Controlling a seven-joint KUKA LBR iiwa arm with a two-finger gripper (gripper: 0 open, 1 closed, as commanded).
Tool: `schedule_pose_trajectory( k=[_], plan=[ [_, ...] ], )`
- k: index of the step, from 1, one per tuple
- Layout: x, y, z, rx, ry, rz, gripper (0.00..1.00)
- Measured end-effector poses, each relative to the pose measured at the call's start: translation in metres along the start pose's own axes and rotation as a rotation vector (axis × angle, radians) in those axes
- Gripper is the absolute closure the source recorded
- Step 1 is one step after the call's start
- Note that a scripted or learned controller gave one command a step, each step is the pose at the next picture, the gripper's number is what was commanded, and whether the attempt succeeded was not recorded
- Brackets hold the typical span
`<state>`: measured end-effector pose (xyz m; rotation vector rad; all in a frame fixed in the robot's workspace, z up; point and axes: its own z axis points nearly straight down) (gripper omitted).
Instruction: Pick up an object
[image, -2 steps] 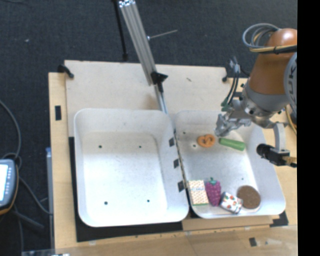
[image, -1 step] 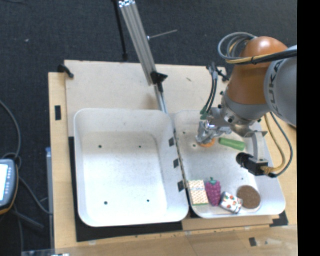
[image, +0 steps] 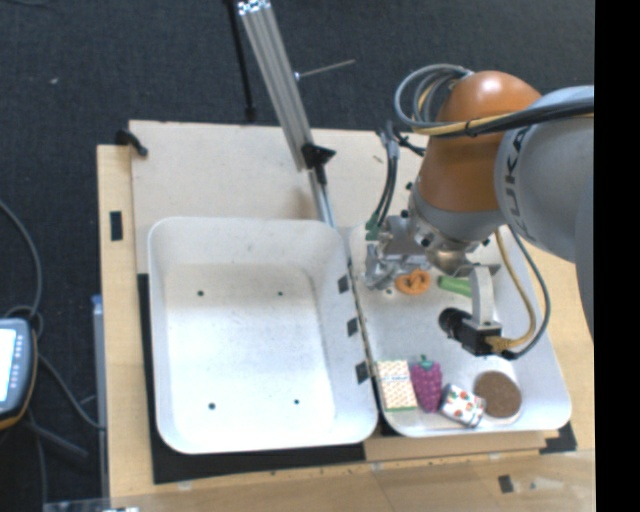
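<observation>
Camera view: it looks down at a slant on a pale bench (image: 118, 300) that bears two shallow white bins, side by side.
Left bin (image: 250, 330): it takes the left half of the bench; a few small dark dots show on its floor.
Right bin (image: 405, 325): it stands just beside the left bin, wall against wall, and all the small objects lie in it.
Arm (image: 545, 170): grey with an orange band (image: 480, 110); it comes in from the right and hangs over the far part of the right bin.
Gripper (image: 380, 268): it is low over the far left corner of the right bin, close to the wall shared with the left bin.
Gripper state: I cannot tell from this view if it is released or clenched.
Orange object (image: 412, 283): small, on the bin floor just right of the gripper; I cannot tell if they touch.
Green object (image: 455, 286): it lies right of the orange object, partly under the arm.
Yellowish box (image: 397, 385): it is in the near left corner of the right bin, against the left wall.
Magenta object (image: 427, 385): it is just right of the yellowish box and seems to touch it.
Spotted box (image: 462, 404): white with red spots, at the near wall, between the magenta object and the brown disc.
Brown disc (image: 497, 394): round and flat, in the near right part of the bin.
Metal rail (image: 285, 90): it slants down from the far side to the far edge where the two bins meet.
</observation>
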<state>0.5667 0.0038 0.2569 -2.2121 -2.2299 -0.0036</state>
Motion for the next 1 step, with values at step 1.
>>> schedule_pose_trajectory(
  k=[1],
  plan=[
    [0.0508, -0.016, -0.0008, 0.001, 0.0, 0.0, 1.0]
  ],
)
